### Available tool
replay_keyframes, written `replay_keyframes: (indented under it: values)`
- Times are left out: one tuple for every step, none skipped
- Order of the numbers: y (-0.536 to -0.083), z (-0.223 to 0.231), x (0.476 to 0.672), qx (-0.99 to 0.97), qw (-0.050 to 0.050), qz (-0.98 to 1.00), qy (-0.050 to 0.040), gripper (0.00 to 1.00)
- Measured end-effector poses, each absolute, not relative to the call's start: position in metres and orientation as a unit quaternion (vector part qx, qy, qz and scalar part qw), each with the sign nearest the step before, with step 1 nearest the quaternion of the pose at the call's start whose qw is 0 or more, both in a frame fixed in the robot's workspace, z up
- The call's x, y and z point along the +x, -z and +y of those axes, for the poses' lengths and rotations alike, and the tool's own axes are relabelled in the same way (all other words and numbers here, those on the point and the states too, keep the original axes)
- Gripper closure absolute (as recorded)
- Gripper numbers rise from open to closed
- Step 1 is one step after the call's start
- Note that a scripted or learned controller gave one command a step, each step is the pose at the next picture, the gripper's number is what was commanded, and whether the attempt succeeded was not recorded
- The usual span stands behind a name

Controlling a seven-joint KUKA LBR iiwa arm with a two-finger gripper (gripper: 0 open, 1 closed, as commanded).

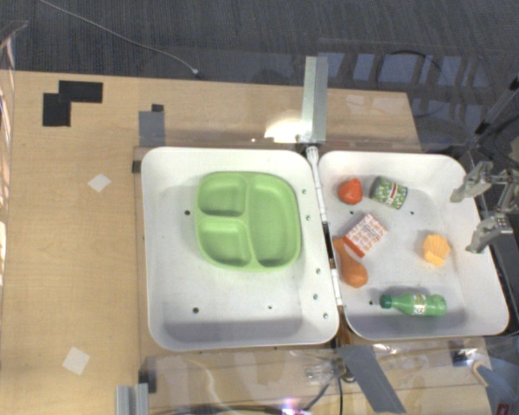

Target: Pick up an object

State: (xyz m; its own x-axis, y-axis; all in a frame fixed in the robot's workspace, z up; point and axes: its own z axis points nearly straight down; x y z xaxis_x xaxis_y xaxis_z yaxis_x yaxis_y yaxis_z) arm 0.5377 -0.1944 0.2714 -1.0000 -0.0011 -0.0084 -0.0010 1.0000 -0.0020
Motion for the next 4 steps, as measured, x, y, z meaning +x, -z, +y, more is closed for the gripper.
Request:
replay_keyframes:
  values:
    - [-0.099,-0.179,0.555,0.031,0.006,0.999,0.0017,0.00]
    - [-0.090,-0.159,0.542,0.246,0.007,0.969,-0.0001,0.00]
    - [-0.105,-0.158,0.547,0.243,0.015,0.970,0.0002,1.00]
    - [-0.091,-0.123,0.577,0.413,0.008,0.911,-0.0024,1.00]
